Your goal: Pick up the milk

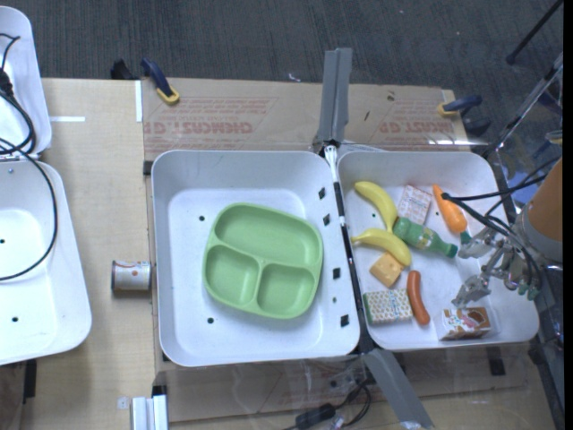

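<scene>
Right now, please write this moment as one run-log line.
task: pick up milk | gripper: above right bin, open | milk: lying just below the gripper, not held

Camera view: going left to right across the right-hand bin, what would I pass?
Upper banana → cheese wedge → sausage → carrot → milk carton → gripper. The lower banana, green bottle, pink packet and cracker box overlap these too much to place.

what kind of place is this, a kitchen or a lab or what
Most likely a robotics lab bench, not a kitchen. Two white bins sit side by side on a cardboard-covered table held by clamps. The food, such as the bananas, looks like toy props, and a robot pincer reaches in from the right.
</scene>
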You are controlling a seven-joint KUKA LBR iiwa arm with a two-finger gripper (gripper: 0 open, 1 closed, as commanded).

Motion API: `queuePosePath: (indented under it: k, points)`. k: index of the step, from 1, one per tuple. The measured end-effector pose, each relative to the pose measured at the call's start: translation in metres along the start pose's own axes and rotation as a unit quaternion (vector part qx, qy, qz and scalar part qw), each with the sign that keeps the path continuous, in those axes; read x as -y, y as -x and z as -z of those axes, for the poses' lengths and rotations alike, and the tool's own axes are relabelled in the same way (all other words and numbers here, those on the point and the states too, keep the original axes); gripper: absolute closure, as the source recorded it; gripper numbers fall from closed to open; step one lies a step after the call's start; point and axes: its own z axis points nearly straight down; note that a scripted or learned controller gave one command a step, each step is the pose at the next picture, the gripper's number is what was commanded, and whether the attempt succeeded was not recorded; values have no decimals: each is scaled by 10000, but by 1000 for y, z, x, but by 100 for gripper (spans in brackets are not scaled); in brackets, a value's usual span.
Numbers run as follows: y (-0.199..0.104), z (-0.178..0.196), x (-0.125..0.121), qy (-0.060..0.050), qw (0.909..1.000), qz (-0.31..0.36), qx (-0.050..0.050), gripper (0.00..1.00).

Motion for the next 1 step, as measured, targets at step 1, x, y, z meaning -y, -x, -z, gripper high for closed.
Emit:
queuePosePath:
  k: [1]
  points:
    - [2,2,-1,-2,9828,1846,35,0]
